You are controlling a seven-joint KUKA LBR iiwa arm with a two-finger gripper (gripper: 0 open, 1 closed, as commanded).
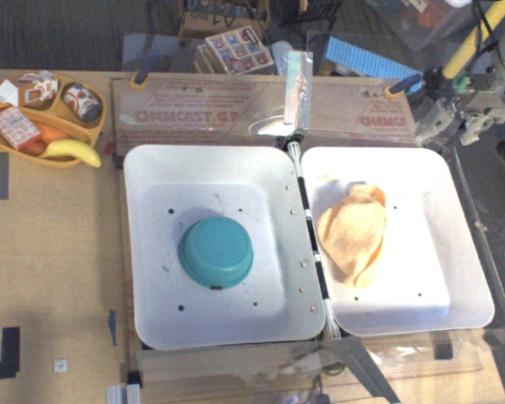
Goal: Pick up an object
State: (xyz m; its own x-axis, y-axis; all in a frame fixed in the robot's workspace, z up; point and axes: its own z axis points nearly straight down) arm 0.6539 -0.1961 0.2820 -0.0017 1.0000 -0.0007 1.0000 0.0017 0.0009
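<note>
Wooden bench (50, 251) was seen from above at a slant, with cluttered floor and boxes behind it. Two shallow white bins were set side by side on it, their inner rims touching along the middle. A flattened cardboard sheet (194, 112) was laid behind them.

The left bin (151, 171) was occupied by a teal bowl (216, 252), turned upside down near its centre. The right bin (454, 225) was occupied by a pale orange cloth (353, 232), crumpled into a loose heap in the bin's left half, close to the shared rim but apart from it. Its long axis was seen running from the far side of the bin toward the near side, with a slight slant.

A yellow tray (0, 133) of toy food, with a banana (71, 150) at its edge, was placed at the bench's far left corner.

The gripper (459, 116) was held outside the bins, above the far right corner of the right bin, among cables. Whether it was spread or pressed together could not be told, and nothing was seen held in it.

From the gripper, the cloth was judged the nearer target, lying down and to the view's left; the bowl was well beyond it, across the divide. A reach to the cloth was judged best made across its narrow width.
</note>
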